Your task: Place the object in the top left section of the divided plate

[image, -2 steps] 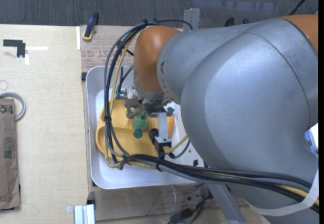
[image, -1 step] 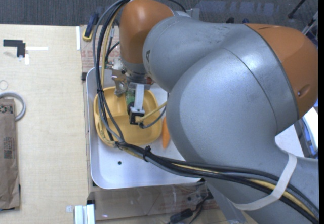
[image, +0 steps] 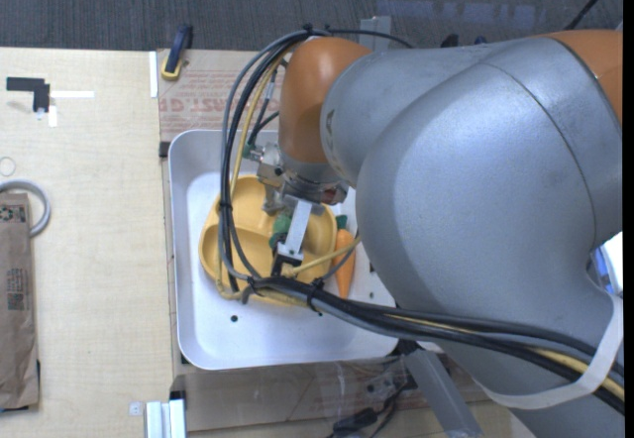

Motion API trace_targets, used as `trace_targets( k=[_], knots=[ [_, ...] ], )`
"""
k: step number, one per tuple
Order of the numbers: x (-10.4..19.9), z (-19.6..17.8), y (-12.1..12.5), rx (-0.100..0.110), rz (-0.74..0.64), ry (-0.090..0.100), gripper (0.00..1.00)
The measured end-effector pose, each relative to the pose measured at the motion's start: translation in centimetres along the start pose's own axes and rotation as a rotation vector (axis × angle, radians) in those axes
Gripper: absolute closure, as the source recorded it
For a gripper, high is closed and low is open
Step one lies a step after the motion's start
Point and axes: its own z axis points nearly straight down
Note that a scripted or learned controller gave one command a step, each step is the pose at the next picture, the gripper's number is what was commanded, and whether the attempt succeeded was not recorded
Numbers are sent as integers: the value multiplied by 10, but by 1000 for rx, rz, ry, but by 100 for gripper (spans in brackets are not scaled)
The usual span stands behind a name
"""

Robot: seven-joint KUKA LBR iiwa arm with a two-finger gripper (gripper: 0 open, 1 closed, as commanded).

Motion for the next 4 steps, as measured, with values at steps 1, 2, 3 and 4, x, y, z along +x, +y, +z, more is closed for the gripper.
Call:
trace_targets(
  k=[1,2,3,4],
  knots=[
    [7,-196,63,11,167,-16,100],
    [7,-196,63,12,168,-16,0],
    [42,-17,-2,14,153,-17,0],
    [39,-26,-1,14,152,-25,100]
  ],
)
